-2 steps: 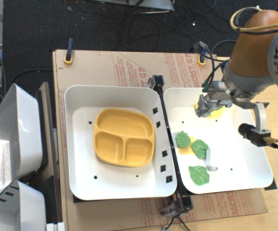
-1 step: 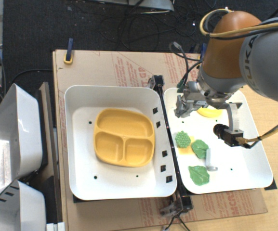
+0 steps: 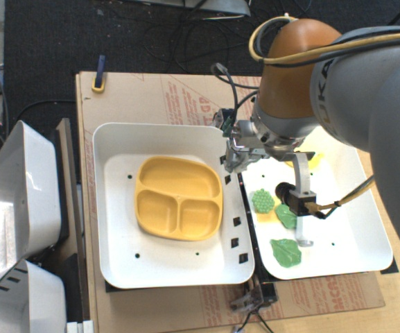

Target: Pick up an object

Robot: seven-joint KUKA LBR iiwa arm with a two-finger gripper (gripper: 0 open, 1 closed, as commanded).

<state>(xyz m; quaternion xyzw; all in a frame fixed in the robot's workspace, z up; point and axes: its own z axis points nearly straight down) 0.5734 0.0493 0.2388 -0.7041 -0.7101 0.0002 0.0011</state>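
Observation:
In the right bin (image 3: 366,241) lie three green things: a bumpy round piece (image 3: 262,200), a smooth piece (image 3: 286,217) just right of it, and a leaf-like piece (image 3: 285,252) nearer the front. My gripper (image 3: 303,238) reaches down into this bin, its tip right beside the smooth green piece and just above-right of the leaf-like one. Nothing shows as held. A yellow thing (image 3: 313,159) peeks out from under the wrist at the bin's back. The left bin (image 3: 109,207) holds a yellow divided plate (image 3: 179,197).
The grey arm with its orange band (image 3: 297,61) covers the back of the right bin. The wall between the two bins (image 3: 245,214) runs just left of the green pieces. White containers (image 3: 12,200) stand off the bench at the left.

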